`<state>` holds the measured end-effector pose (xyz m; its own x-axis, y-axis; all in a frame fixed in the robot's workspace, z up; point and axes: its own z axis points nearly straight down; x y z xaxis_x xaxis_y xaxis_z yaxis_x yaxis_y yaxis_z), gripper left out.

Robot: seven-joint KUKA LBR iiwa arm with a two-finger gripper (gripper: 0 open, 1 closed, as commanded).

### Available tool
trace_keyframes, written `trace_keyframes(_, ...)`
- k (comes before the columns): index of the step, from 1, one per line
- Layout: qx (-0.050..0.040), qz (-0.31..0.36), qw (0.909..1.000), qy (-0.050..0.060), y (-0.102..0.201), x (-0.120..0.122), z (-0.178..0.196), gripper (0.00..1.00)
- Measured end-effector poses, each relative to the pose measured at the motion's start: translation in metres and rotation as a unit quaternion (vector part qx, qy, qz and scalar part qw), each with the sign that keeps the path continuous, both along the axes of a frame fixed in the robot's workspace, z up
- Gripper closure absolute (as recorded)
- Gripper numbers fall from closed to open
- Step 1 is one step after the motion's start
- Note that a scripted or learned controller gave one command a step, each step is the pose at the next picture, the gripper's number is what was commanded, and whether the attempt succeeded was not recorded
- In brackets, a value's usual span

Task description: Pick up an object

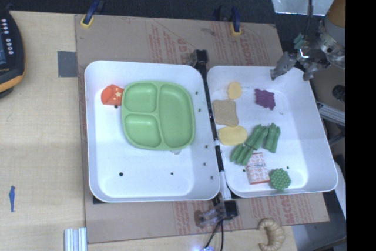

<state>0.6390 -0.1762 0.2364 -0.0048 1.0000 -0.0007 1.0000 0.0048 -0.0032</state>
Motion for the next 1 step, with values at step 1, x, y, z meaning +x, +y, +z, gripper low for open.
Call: trace_keyframes(1,-0.0002,0.0,1.0,0.003,-0.0073,0.0023,-0.0869,0.0)
